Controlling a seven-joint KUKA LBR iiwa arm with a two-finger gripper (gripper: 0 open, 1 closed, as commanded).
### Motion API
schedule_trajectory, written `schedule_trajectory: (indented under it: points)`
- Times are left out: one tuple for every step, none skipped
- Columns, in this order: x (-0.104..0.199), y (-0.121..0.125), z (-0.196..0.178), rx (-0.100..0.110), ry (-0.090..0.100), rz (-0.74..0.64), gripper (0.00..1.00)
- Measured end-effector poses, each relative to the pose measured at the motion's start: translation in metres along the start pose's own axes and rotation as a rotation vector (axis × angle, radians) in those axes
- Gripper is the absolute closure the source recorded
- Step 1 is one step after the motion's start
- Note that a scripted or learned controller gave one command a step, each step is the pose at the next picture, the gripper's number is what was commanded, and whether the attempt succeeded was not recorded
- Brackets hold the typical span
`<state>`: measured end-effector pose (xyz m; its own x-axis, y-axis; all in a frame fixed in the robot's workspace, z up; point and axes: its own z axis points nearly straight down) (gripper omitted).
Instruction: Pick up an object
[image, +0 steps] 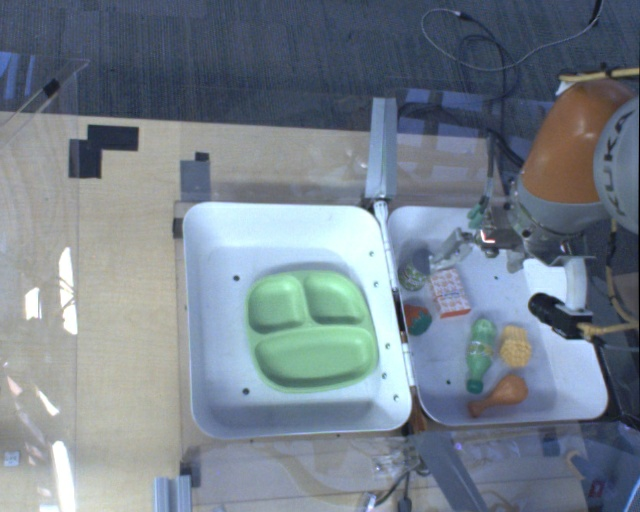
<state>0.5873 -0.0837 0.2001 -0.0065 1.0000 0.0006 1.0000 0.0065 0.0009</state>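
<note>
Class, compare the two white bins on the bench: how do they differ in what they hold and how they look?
The left bin holds one thing, a green divided plate; the right bin holds several small items, among them a green bottle and a red-and-white packet. The left bin appears wider than the right bin. The gripper hangs over the right bin, not the left. Both are shallow, white and round-cornered.

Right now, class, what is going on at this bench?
A grey-and-orange robot arm reaches in from the right over the right bin, which holds a green bottle, a drumstick toy, a corn piece and a small red-patterned packet. The left bin holds a green divided plate. Nothing looks lifted yet.
</note>
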Motion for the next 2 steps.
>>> schedule_trajectory:
  points:
    - [-0.0071,-0.0214,0.1059,0.001,0.0,0.035,0.0]
    - [-0.0064,-0.0195,0.0969,-0.001,0.001,0.033,1.0]
